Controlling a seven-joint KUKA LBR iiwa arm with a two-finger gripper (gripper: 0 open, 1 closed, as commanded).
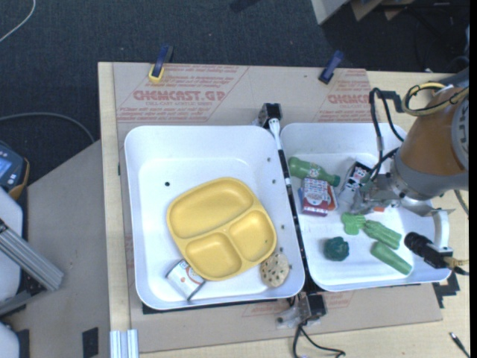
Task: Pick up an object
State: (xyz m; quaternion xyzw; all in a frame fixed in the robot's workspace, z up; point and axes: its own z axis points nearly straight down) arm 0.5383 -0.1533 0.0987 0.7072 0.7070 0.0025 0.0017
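Observation:
My gripper (367,202) hangs low in the right bin (328,136), just above a light green piece (352,222). Beside that piece lie two more green cucumber-like pieces (382,234) (391,259) and a dark green round lump (336,248). Left of the gripper are a red and white packet (317,197) and a green bottle (313,171). A small black and white item (360,174) sits just behind the gripper. The arm's grey wrist (421,181) hides part of the bin's right side.
The left bin (149,155) holds a yellow divided plate (221,228), a speckled cookie (274,269) and a small white carton (184,279) at its front. Cardboard (194,95) lies under both bins. Clamps stand at the back edge.

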